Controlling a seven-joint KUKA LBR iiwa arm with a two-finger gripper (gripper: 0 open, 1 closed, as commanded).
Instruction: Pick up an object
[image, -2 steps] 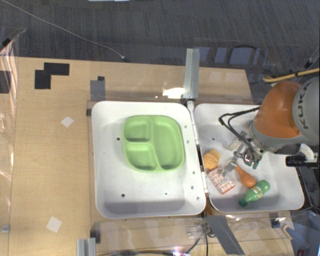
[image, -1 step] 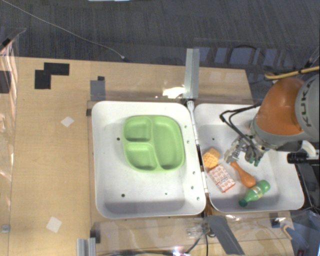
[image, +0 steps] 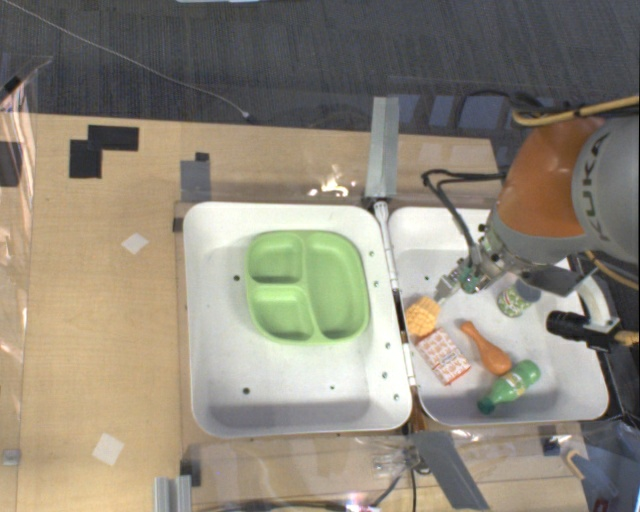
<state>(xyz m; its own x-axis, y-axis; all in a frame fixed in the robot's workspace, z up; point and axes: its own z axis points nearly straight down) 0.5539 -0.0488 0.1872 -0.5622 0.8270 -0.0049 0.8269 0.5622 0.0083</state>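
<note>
Gripper (image: 462, 281) hung low in right bin (image: 590, 400), just above/right of waffle (image: 422, 317); claw state: couldn't tell. Nothing lifted yet. Waffle, red packet (image: 443, 357), drumstick (image: 485, 347), green bottle (image: 509, 386) all lay on bin floor. Grasp + lift left, prob. waffle nearest.

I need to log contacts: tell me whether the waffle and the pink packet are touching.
Touching. The camera view shows the waffle with its lower edge meeting the top corner of the pink packet, no white bin floor between them.
</note>
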